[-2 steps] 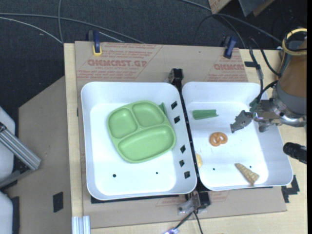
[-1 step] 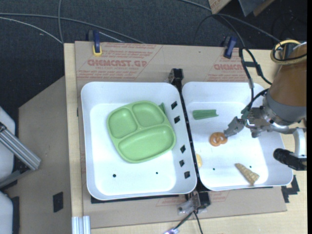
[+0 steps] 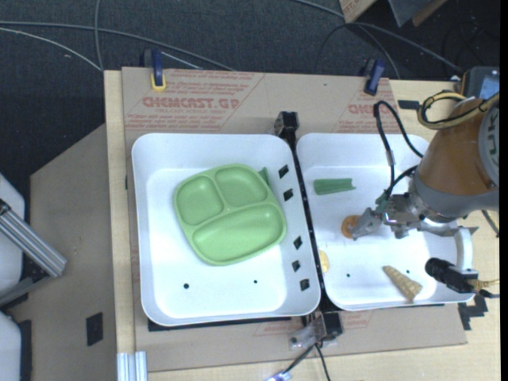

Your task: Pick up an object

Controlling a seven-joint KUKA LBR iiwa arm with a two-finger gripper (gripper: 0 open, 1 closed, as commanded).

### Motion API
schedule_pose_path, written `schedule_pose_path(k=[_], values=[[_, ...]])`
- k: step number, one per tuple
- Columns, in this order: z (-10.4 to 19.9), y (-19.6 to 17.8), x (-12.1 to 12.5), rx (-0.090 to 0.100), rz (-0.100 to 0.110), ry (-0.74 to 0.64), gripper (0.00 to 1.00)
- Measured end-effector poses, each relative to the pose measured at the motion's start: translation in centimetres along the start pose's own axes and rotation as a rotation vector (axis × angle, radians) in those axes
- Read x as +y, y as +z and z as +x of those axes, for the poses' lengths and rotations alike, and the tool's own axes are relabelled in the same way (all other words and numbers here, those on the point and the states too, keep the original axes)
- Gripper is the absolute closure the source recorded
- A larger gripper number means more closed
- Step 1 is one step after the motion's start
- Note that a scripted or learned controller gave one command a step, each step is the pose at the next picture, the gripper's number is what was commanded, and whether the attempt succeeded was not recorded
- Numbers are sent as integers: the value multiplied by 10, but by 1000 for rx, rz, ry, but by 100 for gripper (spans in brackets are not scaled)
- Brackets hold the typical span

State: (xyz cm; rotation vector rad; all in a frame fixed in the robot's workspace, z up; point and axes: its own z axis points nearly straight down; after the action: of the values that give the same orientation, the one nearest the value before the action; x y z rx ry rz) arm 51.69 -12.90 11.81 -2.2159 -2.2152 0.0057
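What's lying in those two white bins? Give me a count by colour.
Green: 2, a divided green plastic plate in the left bin, and a flat green strip in the right bin
Orange: 1, a small round orange piece
Tan: 1, a tan cone-shaped piece
Total: 4

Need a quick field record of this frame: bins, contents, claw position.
left bin: green divided plate, roughly centred
right bin: green flat piece near the top; small orange object mid-left; tan cone-shaped item near the bottom edge
arm: reaches in from the view's right, over the right bin
claw: low over the right bin, right beside the small orange object; contact not clear
finger state: cannot tell
object held: none seen between fingers
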Motion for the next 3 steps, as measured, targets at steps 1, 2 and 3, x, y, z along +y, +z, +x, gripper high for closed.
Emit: schedule_pose_path(k=[1, 2, 3], values=[[1, 35, -1, 0, -3, 0, 0], [1, 22, 1, -1, -8, 0, 100], [2, -41, -1, -4, -15, -1, 100]])
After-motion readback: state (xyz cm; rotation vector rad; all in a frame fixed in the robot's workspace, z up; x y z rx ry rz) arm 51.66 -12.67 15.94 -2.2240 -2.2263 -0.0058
